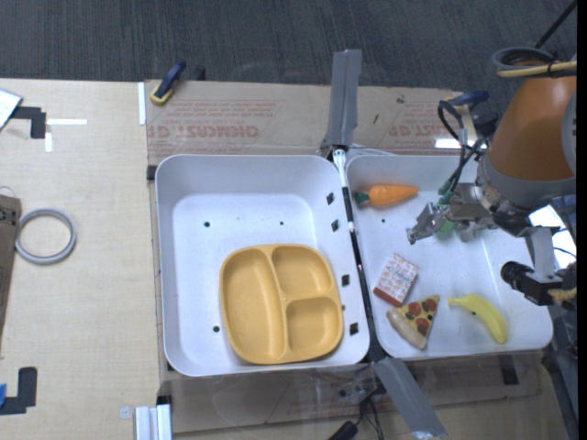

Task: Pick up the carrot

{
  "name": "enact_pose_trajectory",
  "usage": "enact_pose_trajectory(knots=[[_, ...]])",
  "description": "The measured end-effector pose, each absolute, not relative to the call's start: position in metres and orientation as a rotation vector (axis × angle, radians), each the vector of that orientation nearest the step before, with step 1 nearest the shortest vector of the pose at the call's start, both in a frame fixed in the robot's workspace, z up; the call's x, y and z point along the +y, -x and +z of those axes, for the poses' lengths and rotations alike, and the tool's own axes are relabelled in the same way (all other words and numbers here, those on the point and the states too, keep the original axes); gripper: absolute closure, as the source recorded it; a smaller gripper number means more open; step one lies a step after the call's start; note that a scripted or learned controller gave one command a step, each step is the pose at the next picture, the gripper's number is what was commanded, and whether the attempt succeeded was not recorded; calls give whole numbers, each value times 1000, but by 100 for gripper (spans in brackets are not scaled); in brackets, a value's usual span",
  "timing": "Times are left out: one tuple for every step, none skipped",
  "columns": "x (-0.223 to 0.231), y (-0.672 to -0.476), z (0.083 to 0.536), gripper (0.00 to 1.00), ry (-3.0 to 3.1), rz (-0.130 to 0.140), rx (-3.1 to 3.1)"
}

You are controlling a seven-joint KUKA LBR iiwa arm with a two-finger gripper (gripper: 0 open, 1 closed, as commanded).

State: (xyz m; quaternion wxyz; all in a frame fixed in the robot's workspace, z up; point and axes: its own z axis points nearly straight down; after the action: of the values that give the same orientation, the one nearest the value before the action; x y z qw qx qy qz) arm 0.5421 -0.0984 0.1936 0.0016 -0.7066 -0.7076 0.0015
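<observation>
Nearest us in the right bin [541,337] we see pizza slice [414,318], then banana [482,314]. Beyond them our tool [425,228] hangs, fingers spread and holding nothing. Farther still, just past it, lies the carrot [386,194].

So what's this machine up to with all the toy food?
A robot arm reaches over the right bin, its gripper hovering just below and to the right of the carrot it is meant to pick up. The carrot lies untouched near the bin's far edge. The yellow plate sits in the left bin.

Arm [537,131] cut by right edge.
</observation>
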Motion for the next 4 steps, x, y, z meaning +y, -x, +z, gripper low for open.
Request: enact_pose_trajectory(knots=[[-140,-577,245,0,2277,3,-2165],[-145,-622,197,0,2048,2,-2383],[-155,-659,178,0,1911,2,-2496],[-145,-659,175,0,1897,2,-2505]])
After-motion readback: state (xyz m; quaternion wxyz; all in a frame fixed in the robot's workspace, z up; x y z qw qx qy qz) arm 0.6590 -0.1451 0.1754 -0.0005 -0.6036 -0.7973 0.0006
